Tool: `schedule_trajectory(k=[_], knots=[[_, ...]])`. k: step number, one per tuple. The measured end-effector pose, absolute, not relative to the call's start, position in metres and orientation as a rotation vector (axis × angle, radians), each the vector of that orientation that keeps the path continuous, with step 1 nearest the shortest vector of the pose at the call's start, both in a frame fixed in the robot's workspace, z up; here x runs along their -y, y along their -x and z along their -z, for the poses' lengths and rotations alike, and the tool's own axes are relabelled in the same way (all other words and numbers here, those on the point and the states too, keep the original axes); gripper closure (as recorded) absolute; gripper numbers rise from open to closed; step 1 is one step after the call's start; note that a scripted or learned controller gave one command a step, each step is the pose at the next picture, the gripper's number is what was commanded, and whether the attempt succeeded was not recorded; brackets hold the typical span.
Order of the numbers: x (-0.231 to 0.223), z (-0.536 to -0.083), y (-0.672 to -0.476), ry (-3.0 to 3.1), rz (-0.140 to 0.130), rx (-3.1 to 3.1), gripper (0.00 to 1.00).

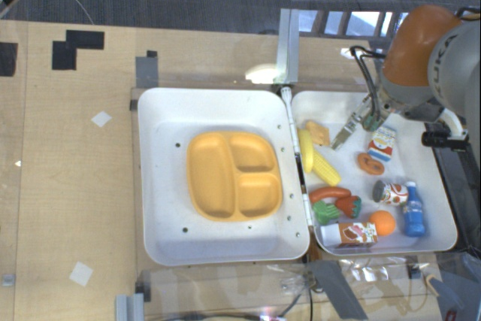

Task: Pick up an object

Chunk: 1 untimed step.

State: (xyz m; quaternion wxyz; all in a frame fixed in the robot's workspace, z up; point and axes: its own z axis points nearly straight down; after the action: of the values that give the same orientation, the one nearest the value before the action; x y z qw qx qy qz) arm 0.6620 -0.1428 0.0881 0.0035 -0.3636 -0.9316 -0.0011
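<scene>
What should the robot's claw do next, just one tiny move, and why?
Probably drop straight down a little. The end effector hangs over the right bin, close beside the tan food piece, with nothing seen between its fingers. The corn cob lies just below that piece in the picture, so a short, careful descent looks safer than a sideways sweep.

The scene is lit evenly and brightly from above, and only soft, short shadows are cast. A patch of glare is seen at the upper centre of the frame, on the bench just above the left bin. The white bin walls are nearly washed out. Slight softness is noted throughout, and the arm at the upper right is rendered mildly blurred.
</scene>
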Motion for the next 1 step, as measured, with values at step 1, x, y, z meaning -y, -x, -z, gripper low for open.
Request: schedule_trajectory(k=[1], knots=[[0.1511,-0.1297,-0.6462,1.408,0.005,2.82,0.0]])
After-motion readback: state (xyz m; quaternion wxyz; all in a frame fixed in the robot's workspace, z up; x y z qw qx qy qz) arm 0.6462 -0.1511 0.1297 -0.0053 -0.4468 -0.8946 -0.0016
